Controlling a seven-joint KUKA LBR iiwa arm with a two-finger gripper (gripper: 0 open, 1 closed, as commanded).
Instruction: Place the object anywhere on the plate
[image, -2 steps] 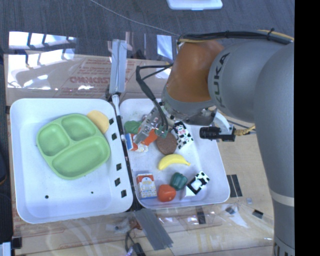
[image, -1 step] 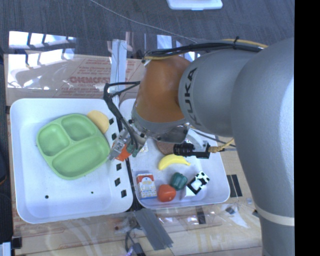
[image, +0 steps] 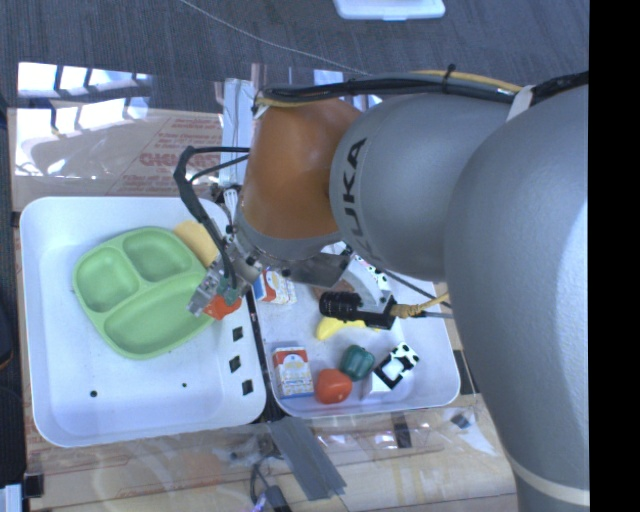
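Observation:
A green three-compartment plate (image: 140, 285) lies in the left bin. My gripper (image: 219, 293) hangs at the plate's right edge, with a small orange-red object (image: 220, 306) between its fingertips, just off the plate's rim. A yellow banana-like piece (image: 197, 240) lies at the plate's upper right edge, touching or just beside it.
The left bin (image: 60, 400) has bare white floor below and left of the plate. The right bin (image: 435, 385) holds a red tomato (image: 333, 385), a green item (image: 357, 361), a yellow item (image: 335, 326), a small box (image: 291, 370), a black-and-white cube (image: 396, 365). The arm covers that bin's upper part.

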